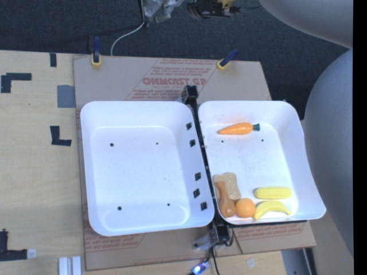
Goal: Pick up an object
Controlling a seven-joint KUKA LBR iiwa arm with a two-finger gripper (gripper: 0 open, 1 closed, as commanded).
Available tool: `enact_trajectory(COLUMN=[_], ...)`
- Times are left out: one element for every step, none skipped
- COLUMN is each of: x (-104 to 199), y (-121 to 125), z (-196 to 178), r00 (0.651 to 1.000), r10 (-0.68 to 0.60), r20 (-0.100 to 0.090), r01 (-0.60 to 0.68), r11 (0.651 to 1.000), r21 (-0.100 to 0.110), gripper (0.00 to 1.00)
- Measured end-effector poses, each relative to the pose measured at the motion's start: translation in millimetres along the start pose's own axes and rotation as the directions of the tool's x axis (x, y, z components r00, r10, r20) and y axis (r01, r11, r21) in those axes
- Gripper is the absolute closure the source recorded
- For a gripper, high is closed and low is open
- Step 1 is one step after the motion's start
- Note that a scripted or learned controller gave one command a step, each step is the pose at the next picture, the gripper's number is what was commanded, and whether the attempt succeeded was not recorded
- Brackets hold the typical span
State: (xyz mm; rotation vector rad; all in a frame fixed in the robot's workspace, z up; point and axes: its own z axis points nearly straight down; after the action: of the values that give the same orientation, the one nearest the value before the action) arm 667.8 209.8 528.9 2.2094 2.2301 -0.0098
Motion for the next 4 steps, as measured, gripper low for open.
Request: enact_trajectory(x=[1,2,3,3], y=[0,0,0,0], z=[-10,-19,-29,-38], r00=[1.0,1.0,1.0,1.0], r10=[-0.002,-0.004,-0.005,-0.006], r20=[0.001,0.002,0.003,0.004], r01=[0.002,0.004,0.005,0.006], r11=[1.0,1.0,1.0,1.0], r21=[0.001,0.001,0.002,0.002], gripper=[1.0,1.0,1.0,1.0])
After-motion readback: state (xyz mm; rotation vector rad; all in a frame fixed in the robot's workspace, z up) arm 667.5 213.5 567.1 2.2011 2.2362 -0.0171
